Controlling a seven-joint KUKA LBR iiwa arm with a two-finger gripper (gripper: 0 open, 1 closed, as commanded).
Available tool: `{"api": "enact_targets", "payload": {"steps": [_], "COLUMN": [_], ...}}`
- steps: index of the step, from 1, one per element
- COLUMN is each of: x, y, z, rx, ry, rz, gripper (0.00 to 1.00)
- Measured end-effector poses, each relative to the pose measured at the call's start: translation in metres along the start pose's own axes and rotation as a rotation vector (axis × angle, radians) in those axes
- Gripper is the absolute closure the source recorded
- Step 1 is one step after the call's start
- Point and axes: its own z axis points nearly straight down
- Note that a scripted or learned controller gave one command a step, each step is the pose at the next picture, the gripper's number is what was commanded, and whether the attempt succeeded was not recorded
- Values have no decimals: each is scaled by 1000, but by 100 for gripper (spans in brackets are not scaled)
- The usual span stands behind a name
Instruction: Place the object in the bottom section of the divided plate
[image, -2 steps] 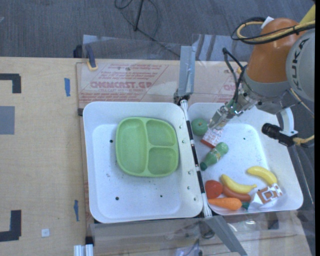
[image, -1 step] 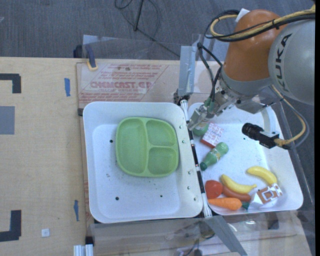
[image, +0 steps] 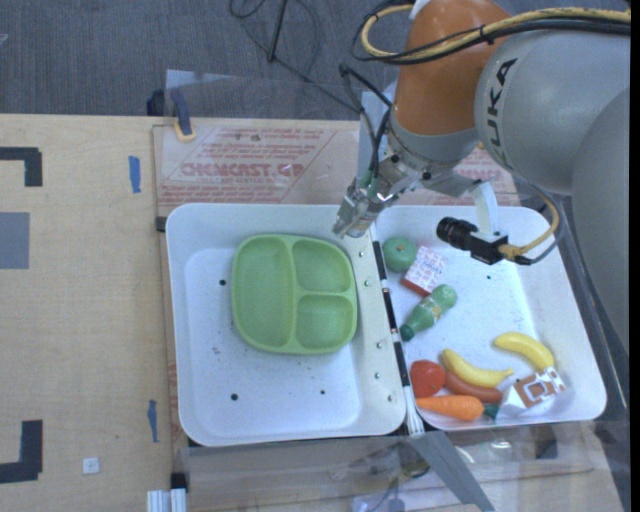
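Green divided plate (image: 294, 293) just below hand (image: 352, 221)

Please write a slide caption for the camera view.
Gripper above the bins' divider, green divided plate left, toy food right.

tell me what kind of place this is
Probably a robotics lab bench set up for pick-and-place trials. A KUKA arm with loose cabling reaches over two white bins; one holds a green divided plate, the other toy food such as a banana and a carrot.
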Motion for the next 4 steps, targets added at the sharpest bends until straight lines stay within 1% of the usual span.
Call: {"api": "enact_targets", "payload": {"steps": [1, 2, 3, 4], "x": [87, 152, 152, 153], "y": [-11, -43, -43, -115], "z": [16, -20, -20, 59], "rx": [3, 5, 5, 4], "ry": [3, 3, 3, 3], "rz": [-85, -74, -74, -105], "gripper": [100, 100, 0, 0]}}
